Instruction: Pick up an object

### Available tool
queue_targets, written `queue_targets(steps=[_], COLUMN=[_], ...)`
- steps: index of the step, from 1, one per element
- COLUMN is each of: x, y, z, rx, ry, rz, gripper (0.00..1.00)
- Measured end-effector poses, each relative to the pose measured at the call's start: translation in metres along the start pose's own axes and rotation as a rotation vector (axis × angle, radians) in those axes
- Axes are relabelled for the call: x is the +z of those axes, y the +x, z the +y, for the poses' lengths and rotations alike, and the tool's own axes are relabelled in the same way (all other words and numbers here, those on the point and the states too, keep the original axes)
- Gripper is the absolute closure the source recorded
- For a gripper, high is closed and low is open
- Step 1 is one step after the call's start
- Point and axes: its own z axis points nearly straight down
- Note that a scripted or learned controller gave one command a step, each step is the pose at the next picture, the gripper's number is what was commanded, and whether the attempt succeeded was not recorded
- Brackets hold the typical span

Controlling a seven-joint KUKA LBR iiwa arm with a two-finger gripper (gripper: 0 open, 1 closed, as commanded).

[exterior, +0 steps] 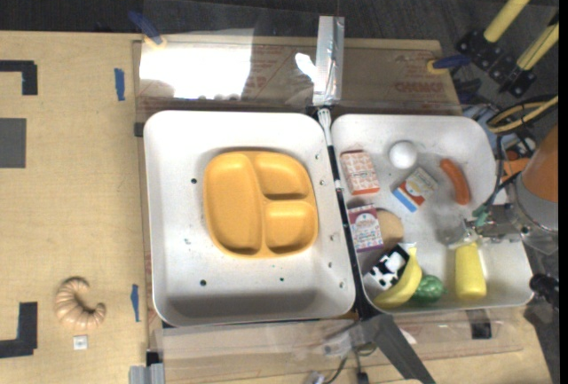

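The camera view is showing the gripper hanging low over the right bin, near that bin's right wall; whether it is open, closed or gripping anything cannot be told from this angle. Just below it a yellow bottle is lying with its long axis running up and down the picture, its narrow cap end pointing up toward the gripper. Above and slightly left of the gripper an orange sausage is lying on a slant, and further left a white ball is resting. A small blue-and-red carton is sitting between the ball and the gripper. Two pink printed packets are lying well to the left by the bin's left wall. Down and left, a banana is curling around a black-and-white toy, beside a green object. The left bin is holding a yellow divided tray. A croissant is lying on the worktop.
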Motion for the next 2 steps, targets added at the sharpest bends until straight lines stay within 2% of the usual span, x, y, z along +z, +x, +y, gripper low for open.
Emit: queue_targets(steps=[1,2], x=[-0.154,-0.102], y=[0.082,0.146], z=[0.032,0.037], rx=[0.017,0.104], ry=[-0.006,0.01], rz=[-0.001,0.001], gripper=[1.0,1.0])
